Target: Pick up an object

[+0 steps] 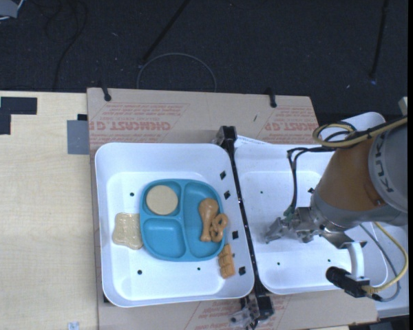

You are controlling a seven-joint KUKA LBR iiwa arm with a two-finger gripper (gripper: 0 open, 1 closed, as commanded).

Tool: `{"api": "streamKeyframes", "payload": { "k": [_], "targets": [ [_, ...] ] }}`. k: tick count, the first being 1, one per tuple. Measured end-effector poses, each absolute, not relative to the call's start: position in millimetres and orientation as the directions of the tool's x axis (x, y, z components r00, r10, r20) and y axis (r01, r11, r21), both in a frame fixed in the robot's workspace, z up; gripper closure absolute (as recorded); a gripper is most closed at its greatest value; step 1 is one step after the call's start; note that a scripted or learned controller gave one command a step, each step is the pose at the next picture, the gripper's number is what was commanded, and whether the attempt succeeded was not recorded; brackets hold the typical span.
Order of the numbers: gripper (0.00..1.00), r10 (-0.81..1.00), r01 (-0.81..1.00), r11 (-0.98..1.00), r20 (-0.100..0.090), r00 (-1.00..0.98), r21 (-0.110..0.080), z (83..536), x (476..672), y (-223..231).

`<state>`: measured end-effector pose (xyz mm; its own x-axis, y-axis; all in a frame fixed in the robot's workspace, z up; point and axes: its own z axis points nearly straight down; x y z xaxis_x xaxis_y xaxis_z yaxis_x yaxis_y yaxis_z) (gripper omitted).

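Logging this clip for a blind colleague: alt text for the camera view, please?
The arm's gripper hangs low in the right bin. In the left bin, a blue tray holds a round biscuit and pretzel, with a cracker left and another snack right.

The arm (361,177) reaches in from the right, its hand (279,231) low and pointing left.

To the left of the metal-grey two-finger gripper (279,229), the shallow white plastic bin (117,174) holds a bright blue sectioned plastic tray (168,243) with a pale tan round disc (161,199) and golden-brown pretzel-like pieces (212,219) on it. Just left of the tray lies a cream-beige biscuit-shaped piece (127,230), and a small orange-brown chunk (226,261) lies at its lower right. Behind the gripper, the arm's band (351,177) is orange-brown, under a second white shallow bin (275,163).
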<state>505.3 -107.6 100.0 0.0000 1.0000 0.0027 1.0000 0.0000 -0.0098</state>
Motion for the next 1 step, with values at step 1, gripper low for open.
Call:
{"api": "streamKeyframes", "payload": {
  "k": [1],
  "targets": [
    [1.00,1.000,1.000,-0.007,0.002,0.007,-0.007,113.3,506.3,-109.4]
  ]
}}
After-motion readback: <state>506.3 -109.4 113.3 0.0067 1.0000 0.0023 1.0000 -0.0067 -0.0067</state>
